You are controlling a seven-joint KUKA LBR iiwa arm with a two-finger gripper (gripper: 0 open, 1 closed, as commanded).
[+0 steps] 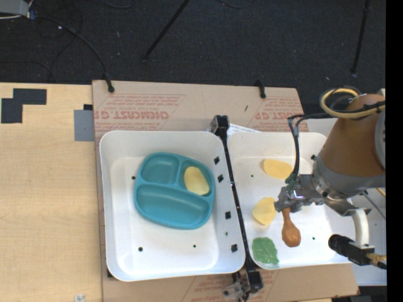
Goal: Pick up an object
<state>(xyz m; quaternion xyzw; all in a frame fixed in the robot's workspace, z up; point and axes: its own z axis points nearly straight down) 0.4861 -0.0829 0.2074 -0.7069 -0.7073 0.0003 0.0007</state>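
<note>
Two bins: gripper (289, 201) low in the right bin (315, 145), over the wooden spoon (289, 228); its grip can't be judged.

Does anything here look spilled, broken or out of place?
Nothing looks spilled or broken. The blue tray lies flat in the left bin with one yellow piece in a compartment. The other toy foods lie loose in the right bin.

Light wood bench (44, 219) carries a cardboard sheet (157, 109) — two white bins (119, 257) sit side by side on it.
</note>
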